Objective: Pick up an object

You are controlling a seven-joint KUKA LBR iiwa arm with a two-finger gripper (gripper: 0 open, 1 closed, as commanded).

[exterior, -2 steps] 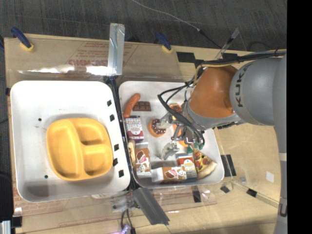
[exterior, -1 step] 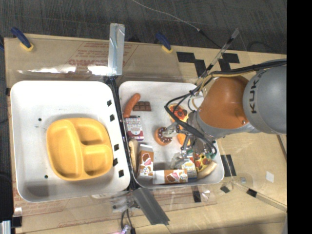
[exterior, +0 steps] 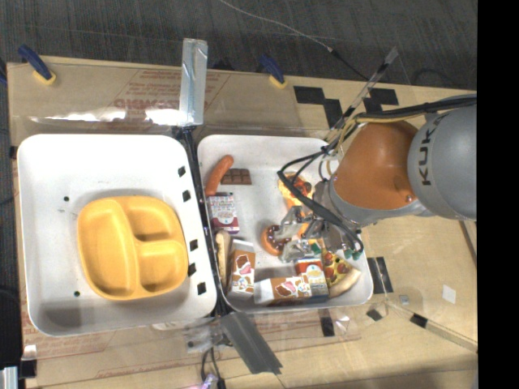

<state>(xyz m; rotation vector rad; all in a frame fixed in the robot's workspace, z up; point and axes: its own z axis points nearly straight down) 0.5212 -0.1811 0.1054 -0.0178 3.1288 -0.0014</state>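
Observation:
My gripper point(exterior: 293, 230) is down in the right bin point(exterior: 259, 146), near its middle, with the orange band of the arm point(exterior: 373, 167) above it to the right. It hangs over a small round red-and-orange toy point(exterior: 272, 237) and touches or nearly touches it; I cannot tell which. Cables cover part of the gripper. Along the bin's left side lie a red sausage point(exterior: 219, 173), a brown chocolate bar point(exterior: 238, 177) and a dark red packet point(exterior: 223, 209). By the front wall lie a small carton point(exterior: 242, 272), a long box point(exterior: 284, 288) and a pizza slice point(exterior: 342, 272).
The left bin point(exterior: 49, 160) holds a yellow divided plate point(exterior: 132, 245). A dark divider with clips point(exterior: 197, 217) runs between the bins. Blue clamps point(exterior: 36, 63) grip the cardboard at the back. The right bin's objects crowd its front and left side.

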